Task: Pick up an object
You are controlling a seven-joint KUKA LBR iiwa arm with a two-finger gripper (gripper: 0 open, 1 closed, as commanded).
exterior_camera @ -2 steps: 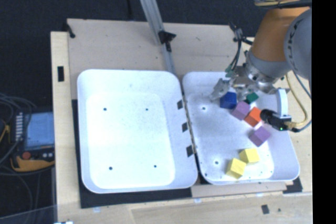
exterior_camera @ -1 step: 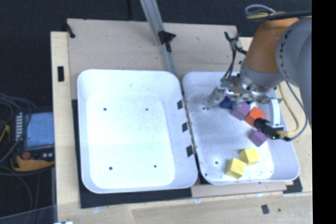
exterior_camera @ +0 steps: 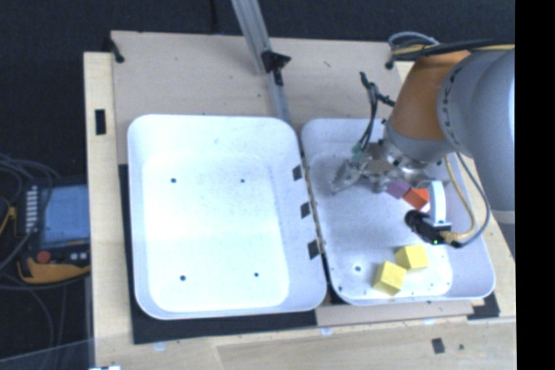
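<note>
My gripper [exterior_camera: 345, 177] hangs low over the upper left part of the right bin [exterior_camera: 364, 225], under the grey arm with its orange band [exterior_camera: 425, 100]. No object shows between its tips. Two yellow blocks lie near the bin's front edge, one [exterior_camera: 390, 276] to the left and one [exterior_camera: 413, 256] slightly behind it to the right. An orange piece [exterior_camera: 417, 197] and a small purple piece [exterior_camera: 398, 187] lie close beside the wrist, partly covered by it.
The left bin [exterior_camera: 217, 212] sits beside the right one, with black clips [exterior_camera: 305, 210] along the shared edge. A slanted metal rod [exterior_camera: 251, 13] rises behind the bins. A black cable [exterior_camera: 431, 230] loops off the wrist above the yellow blocks.
</note>
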